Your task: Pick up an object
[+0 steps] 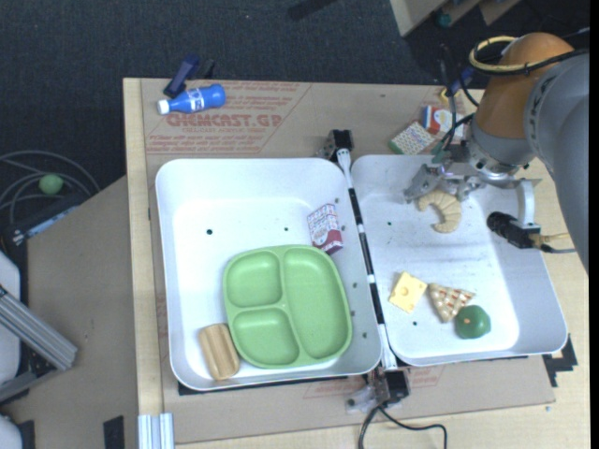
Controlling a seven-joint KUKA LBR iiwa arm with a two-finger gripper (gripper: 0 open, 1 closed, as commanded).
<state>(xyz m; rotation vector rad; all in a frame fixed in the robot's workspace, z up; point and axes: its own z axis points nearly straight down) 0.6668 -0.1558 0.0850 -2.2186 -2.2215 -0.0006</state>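
Camera view: gripper [440,187] low in right bin's [524,293] far end over the croissant [447,213], jaw state can't tell; centre on croissant, descend fully before closing.

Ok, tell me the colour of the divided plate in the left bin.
Light green: the divided plate, seen plainly in the camera view.

Even, fairly bright overhead light falls on the scene; the two white bins [178,251] come out nearly washed, with soft, short shadows under their contents. The dark floor [75,26] stays dim. Detail is slightly soft and grainy overall.
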